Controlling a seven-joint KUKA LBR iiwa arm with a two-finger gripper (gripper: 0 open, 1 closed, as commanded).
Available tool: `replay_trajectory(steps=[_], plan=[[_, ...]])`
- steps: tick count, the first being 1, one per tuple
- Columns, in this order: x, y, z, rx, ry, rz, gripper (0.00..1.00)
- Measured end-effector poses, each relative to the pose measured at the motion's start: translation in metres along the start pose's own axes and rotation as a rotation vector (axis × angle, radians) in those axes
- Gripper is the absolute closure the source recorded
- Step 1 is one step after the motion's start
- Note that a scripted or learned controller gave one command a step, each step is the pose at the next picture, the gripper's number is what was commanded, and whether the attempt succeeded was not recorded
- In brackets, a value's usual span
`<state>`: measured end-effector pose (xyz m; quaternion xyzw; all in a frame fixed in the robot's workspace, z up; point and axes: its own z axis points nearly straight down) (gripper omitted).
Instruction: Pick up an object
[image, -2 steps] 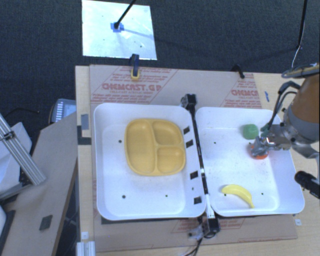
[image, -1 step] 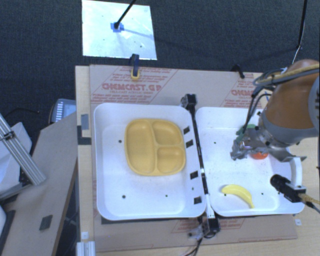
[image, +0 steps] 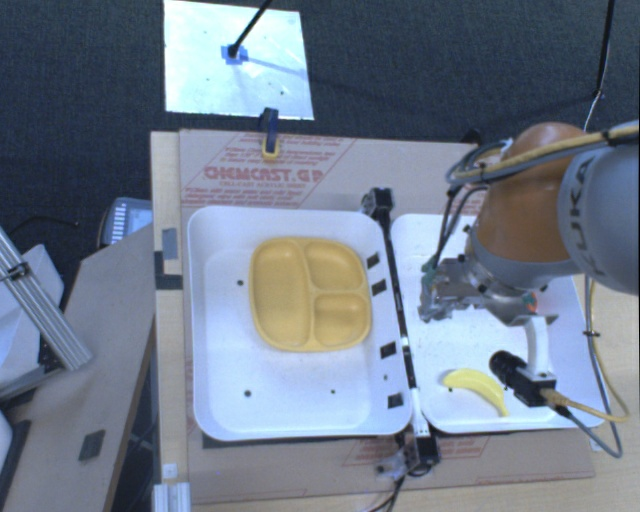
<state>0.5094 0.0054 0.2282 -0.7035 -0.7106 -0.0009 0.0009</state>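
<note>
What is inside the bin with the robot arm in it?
A yellow banana lies near the front of the right bin. The arm covers much of the bin's back, so anything underneath stays hidden.

We read red lettering, "CHEMCAST GP", printed large across the brown protective sheet (image: 270, 165) that lay on the bench behind the two white bins, with repeated smaller red print around it that was too fine for us to make out. On the grey arm (image: 600, 215) at the right we made out the letters "UK" running down its casing, apparently part of a longer brand name.
</note>
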Motion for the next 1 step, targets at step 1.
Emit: replay_trajectory(steps=[1], plan=[[0.054, 0.0018, -0.0085, -0.001, 0.0, -0.001, 1.0]])
